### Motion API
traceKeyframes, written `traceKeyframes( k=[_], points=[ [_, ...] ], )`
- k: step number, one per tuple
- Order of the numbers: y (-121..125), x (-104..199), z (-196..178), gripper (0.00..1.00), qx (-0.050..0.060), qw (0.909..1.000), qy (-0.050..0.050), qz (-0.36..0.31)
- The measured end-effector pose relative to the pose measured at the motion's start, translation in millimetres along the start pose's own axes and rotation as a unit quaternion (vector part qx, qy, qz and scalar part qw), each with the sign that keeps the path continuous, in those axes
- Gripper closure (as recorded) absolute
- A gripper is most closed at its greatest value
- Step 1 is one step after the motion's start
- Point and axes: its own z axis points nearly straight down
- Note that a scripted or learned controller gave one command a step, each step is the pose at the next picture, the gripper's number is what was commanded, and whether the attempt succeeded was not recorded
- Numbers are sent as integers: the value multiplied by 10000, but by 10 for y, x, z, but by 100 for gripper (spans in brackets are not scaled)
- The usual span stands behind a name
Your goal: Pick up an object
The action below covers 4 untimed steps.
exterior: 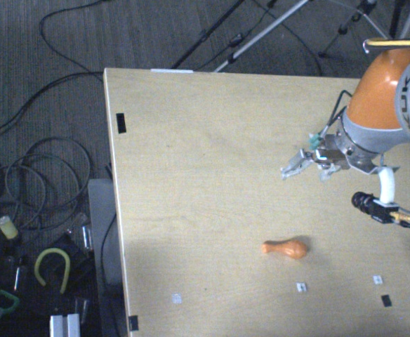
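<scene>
gripper (305, 161): fingers spread, gripping nothing, above bench (212, 188) right edge | orange object (286, 248): lies loose toward near edge, apart, unreached

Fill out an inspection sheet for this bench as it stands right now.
Surface: light wooden bench top, with black tape marks near its left edge.
Job's things: one orange pear-shaped object lying on its side toward the near edge, apart from the gripper.
Clutter: a few small white and black markers near the bottom right of the bench.
Grippers: gripper over the right part of the bench, pointing left, with nothing between its fingers; it is up-view from the orange object.
Cables: black cable loops on the carpet to the left; a black cable runs along the arm's wrist.
Surroundings: grey carpet, tripod legs at the top, a yellow-green U-shaped item at lower left.
</scene>
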Motion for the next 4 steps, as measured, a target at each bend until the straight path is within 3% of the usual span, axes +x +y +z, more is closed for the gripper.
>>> traceKeyframes(
  k=[1,2,3,4],
  points=[
    [821,-410,1017,0,8,10000,-13,37],
    [1027,-55,1089,0,-13,9920,-21,-1264],
    [1029,-54,995,100,-14,9919,-34,-1267],
    [1028,-55,995,0,-12,9919,-34,-1266]
  ],
)
